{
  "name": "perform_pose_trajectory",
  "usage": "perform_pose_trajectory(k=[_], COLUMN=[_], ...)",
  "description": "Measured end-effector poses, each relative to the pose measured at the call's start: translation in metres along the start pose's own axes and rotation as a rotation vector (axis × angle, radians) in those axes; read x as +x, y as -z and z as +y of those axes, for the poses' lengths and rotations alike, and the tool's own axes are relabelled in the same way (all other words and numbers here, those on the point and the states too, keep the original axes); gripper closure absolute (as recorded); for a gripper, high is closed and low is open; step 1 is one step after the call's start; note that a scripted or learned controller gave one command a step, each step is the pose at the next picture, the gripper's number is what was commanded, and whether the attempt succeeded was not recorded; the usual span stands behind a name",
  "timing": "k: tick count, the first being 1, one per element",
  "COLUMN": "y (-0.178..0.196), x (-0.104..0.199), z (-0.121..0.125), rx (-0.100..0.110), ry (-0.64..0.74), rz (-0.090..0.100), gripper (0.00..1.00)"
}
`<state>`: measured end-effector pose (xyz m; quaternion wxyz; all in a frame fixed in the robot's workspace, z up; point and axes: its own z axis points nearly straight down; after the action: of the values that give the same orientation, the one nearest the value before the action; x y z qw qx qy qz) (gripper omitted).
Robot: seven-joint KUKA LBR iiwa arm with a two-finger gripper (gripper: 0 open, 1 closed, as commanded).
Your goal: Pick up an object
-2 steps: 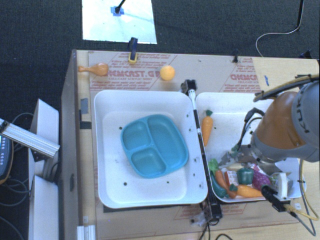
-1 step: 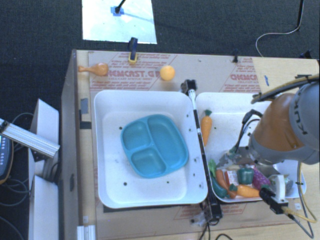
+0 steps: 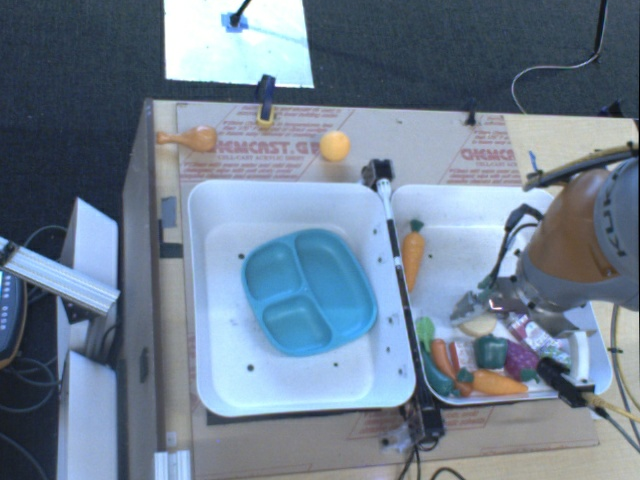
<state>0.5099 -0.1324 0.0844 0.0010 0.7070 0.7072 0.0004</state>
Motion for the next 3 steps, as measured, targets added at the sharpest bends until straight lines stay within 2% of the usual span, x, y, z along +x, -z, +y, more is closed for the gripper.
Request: perform_pose_trajectory(k=[1, 2, 3], y=[0.0, 0.001, 0.061], x=[-0.02, 0.018, 0.004], z=[0.081, 0.145, 0.16], rx=[-0.001, -0.002, -0.003], ry=[0.003, 0.005, 0.005], rz=[0.0, 0.001, -0.001], gripper=[0.0, 0.0, 0.0])
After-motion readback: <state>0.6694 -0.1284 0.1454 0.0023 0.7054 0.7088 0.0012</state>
